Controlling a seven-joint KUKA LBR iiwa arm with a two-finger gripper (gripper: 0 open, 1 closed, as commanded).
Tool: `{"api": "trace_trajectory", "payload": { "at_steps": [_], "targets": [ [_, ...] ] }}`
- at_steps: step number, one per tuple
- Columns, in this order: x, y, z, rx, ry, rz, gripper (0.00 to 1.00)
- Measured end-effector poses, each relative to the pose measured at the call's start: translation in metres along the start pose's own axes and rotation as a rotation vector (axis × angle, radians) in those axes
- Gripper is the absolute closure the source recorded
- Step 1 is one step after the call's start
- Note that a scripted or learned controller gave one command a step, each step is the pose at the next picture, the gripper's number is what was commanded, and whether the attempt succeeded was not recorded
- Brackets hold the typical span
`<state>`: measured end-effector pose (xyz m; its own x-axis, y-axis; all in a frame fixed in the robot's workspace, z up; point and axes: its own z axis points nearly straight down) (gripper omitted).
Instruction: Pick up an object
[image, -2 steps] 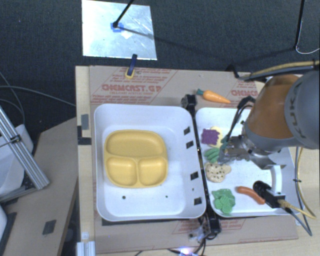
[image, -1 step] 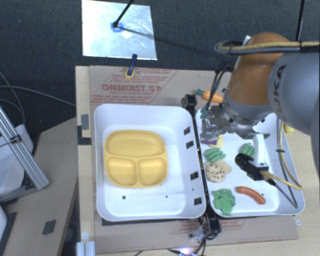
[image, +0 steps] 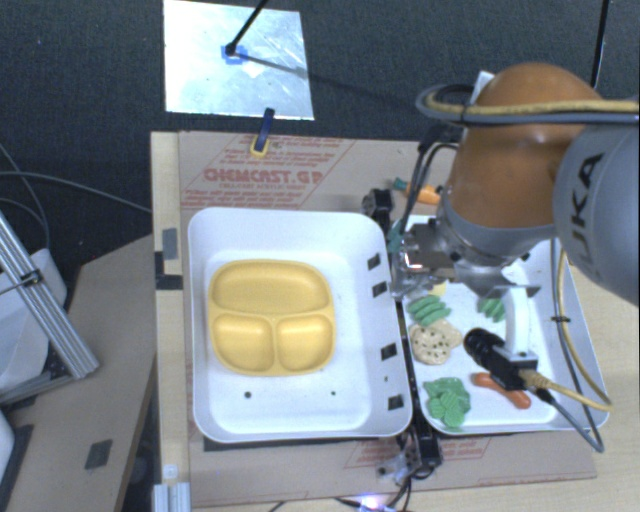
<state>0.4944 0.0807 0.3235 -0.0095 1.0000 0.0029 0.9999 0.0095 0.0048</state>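
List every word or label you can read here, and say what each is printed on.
"CHEMCAST GP": red print on the brown sheet; the smaller line beneath it is blurred.
"KA": letters on the grey arm, partly cut off.
Red print at the sheet's near edge: too small to read.

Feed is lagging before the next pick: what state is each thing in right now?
Yellow divided plate: right side up, flat in left bin.
Cookie: flat in right bin.
Green piece: lying loose, apart from cookie.
Orange piece: lying flat, partly covered.
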Motion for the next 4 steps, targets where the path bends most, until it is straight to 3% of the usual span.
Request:
{"api": "trace_trajectory", "payload": {
  "at_steps": [1,2,3,4],
  "targets": [
    [-0.043,-0.008,-0.067,-0.003,-0.003,0.01,1.0],
    [0.025,-0.006,-0.194,-0.012,0.002,-0.002,1.0],
    [0.079,-0.007,-0.164,0.004,-0.002,0.002,1.0],
    [0.077,-0.006,-0.176,0.001,-0.001,-0.002,1.0]
  ]
}}
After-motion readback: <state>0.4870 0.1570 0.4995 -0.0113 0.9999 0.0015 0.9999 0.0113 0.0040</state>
